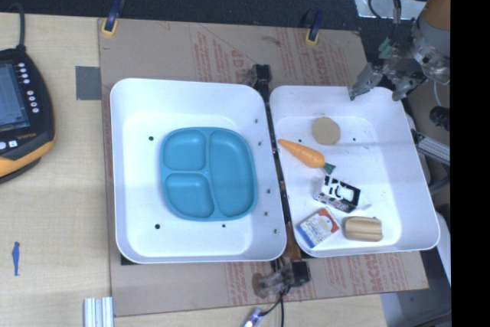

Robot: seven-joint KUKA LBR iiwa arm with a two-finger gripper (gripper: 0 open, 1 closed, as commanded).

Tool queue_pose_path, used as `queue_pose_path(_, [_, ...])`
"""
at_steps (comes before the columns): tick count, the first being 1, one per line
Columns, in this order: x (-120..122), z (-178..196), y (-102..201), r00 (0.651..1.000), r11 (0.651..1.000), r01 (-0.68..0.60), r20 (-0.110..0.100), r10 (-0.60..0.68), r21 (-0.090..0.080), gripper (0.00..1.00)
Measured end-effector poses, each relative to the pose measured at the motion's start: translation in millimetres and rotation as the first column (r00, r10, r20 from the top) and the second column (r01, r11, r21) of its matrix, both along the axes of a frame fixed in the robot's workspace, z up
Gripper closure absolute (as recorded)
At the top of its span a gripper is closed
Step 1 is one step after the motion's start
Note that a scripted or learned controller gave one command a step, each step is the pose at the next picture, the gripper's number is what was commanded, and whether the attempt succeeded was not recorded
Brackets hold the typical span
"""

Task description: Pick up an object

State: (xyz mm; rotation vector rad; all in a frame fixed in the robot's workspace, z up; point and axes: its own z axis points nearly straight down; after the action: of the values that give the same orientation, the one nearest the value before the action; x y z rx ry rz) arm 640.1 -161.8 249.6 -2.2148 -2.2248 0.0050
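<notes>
Objects lie in the right bin (pixel 417 165): a tan disc (pixel 326 131), an orange carrot (pixel 302 154), a black-and-white item (pixel 339 193), a red-and-white packet (pixel 318 227) and a tan block (pixel 362 228). All 5 sit below and left of the gripper (pixel 379 84), which hangs over the bin's upper right corner, its fingers spread apart and holding nothing.

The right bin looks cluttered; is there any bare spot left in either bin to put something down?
Yes. The right bin is bare along its right wall, beside the round disc. Its near-left part is crowded: carrot, black-and-white item, packet, wooden block. The left bin has only margins around the blue plate.
</notes>
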Motion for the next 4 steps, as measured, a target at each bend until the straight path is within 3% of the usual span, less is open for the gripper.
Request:
queue_pose_path(2, [-33.5,-149.3,68.3,1.0,1.0,-0.003,0.004,0.003,0.003,0.0])
queue_pose_path(3, [-53.1,-158.0,66.9,1.0,1.0,-0.002,-0.001,0.002,-0.001,0.0])
queue_pose_path(4, [-53.0,-147.8,65.7,1.0,1.0,-0.004,-0.003,0.004,-0.002,1.0])
